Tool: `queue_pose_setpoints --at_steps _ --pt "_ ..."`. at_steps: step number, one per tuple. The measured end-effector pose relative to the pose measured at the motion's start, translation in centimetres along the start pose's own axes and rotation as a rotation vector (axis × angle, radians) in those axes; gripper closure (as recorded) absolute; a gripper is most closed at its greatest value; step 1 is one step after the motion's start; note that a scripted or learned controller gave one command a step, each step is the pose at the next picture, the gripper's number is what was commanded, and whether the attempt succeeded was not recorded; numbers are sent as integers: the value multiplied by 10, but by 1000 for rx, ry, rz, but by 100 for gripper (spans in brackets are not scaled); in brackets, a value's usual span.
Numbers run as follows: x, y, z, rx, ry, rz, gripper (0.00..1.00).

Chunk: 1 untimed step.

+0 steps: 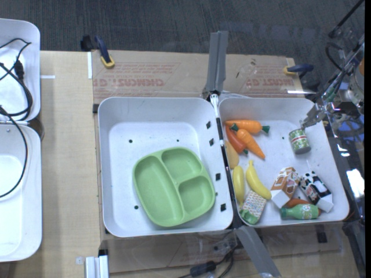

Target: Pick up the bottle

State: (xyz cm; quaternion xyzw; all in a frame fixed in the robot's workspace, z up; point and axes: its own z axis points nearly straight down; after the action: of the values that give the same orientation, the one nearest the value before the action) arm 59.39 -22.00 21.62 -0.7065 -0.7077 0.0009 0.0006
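The bottle (301,212) is small and green with a pale label. It lies on its side at the front right corner of the right bin (272,116). My gripper (309,119) hangs over the bin's back right edge, just above and right of a small green can (299,141). It is well apart from the bottle, which lies toward the near side. Nothing shows between its tips.
Around the bottle lie small cartons (286,181), a black-and-white box (316,189) and a snack packet (253,207). Two bananas (256,181) and carrots (246,133) fill the bin's left side. The left bin (116,155) holds a green divided plate (174,185).
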Motion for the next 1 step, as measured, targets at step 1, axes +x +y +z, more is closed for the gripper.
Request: queue_pose_setpoints --at_steps 1 --pt "123 -14 72 1 0 13 0"
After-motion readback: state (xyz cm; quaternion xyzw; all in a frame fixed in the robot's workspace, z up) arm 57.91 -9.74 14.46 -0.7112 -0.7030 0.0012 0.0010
